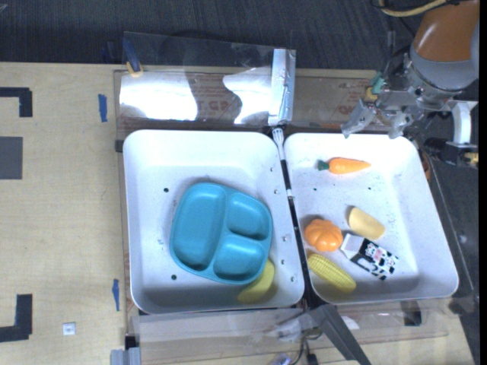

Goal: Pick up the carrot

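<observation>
carrot (344, 166) lying near the right bin's (437, 226) far edge | gripper (377, 120) being held beyond that rim, fingers spread wide, nothing gripped | risk: rim being struck, carrot being rolled away during descent

yellow fruit (261, 282) half hidden under blue plate (221, 232), arm (449, 33) cut off at top right edge

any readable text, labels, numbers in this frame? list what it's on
None legible.
Black-and-white carton in the right bin: dark patches that may be print or pattern, too blurred to read.
Small white square on the bench, bottom left: may be a tag, too small to read.
Carrot, blue divided plate, corn: no markings seen.
</observation>
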